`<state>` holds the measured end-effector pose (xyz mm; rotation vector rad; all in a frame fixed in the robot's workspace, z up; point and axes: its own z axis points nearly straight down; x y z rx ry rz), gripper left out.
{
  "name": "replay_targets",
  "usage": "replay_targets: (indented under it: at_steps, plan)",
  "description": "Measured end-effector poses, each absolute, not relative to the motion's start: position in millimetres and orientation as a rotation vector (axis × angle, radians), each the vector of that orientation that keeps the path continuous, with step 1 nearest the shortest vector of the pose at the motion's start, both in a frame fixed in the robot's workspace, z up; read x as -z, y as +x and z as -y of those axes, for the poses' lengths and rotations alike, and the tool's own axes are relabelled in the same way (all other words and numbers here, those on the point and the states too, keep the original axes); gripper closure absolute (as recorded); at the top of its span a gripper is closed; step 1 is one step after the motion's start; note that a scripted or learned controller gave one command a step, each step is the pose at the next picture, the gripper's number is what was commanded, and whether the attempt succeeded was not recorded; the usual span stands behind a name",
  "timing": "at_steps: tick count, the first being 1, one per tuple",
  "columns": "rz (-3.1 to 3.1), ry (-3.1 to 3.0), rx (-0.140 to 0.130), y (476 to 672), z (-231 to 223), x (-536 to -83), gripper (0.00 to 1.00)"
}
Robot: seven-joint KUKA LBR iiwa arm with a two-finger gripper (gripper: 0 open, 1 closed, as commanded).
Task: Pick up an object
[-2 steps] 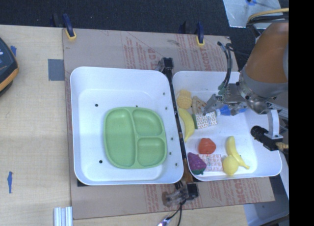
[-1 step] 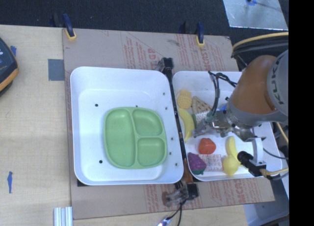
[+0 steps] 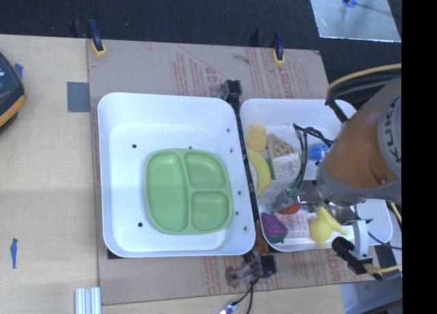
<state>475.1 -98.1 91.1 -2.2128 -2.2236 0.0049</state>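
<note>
We are looking down on two white bins sitting side by side on a sheet of brown cardboard [image 3: 171, 67] clamped to the wooden bench. The left bin [image 3: 116, 111] is holding a green divided plate [image 3: 187, 190], lying flat near the middle. The right bin [image 3: 263, 111] is holding a cluster of toy foods: a yellow corn-like piece [image 3: 256, 138] at the far end, a banana [image 3: 260, 171] lying along the left wall, a brown wedge [image 3: 278, 145] beside a pale speckled block [image 3: 286, 165], a blue piece [image 3: 317, 151] further right, a purple piece [image 3: 273, 226] at the near left corner, a red-and-white flat piece [image 3: 295, 224] next to it, and a yellow piece [image 3: 323, 227] just right of that.

The arm [image 3: 362, 149] is reaching in from the right, its orange band hanging over the right half of that bin. The gripper [image 3: 292, 201] is pointing left and down into the pile, sitting just above the red-and-white piece and between the banana and the yellow piece. We cannot tell whether it is gripping anything.
</note>
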Motion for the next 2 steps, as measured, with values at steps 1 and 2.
replay_targets:
  at_steps: [1, 2]
  plan:
    - [2.228, -2.209, -0.005, 475.6, 98.9, -102.1, 1.00]
    - [2.227, -2.215, -0.001, 559.6, 34.1, -208.9, 1.00]
